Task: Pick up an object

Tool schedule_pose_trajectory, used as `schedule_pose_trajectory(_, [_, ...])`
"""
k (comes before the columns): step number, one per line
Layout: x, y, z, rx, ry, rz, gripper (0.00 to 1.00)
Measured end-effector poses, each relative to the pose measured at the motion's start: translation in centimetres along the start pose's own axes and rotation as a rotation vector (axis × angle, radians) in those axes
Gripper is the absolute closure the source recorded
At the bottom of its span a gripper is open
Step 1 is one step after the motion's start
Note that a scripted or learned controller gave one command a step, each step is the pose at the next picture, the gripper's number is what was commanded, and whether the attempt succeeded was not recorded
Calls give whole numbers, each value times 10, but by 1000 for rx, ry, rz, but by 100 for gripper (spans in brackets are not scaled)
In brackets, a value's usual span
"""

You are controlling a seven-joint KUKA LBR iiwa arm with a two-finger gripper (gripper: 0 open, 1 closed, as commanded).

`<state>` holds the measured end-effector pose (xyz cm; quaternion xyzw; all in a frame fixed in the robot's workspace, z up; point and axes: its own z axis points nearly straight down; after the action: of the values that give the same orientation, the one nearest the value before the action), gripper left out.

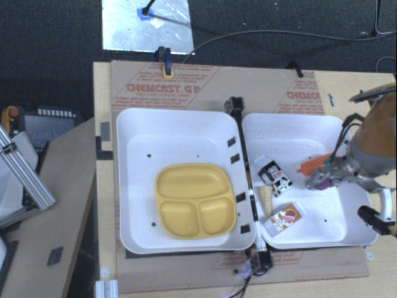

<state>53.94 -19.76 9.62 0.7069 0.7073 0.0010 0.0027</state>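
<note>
Yellow divided tray (194,200) in left bin (133,129); snack packet (283,219), orange piece (313,164) in right bin (291,124); end effector (321,180) grip unclear

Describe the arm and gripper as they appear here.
The arm enters from the right: a rounded orange band above a grey wrist, with dark cables looping beside it. The gripper is a small grey metallic assembly, blurred. A black fitting on a pale bracket sits below the wrist.

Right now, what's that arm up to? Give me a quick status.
Gripper low in right bin, beside orange item. Grasp unconfirmed. Small carton, black-white toy nearby. Yellow tray in left bin.
</note>
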Motion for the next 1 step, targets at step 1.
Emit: schedule_pose_trajectory(1, [-9,8,-51,-2,-1,-3,100])
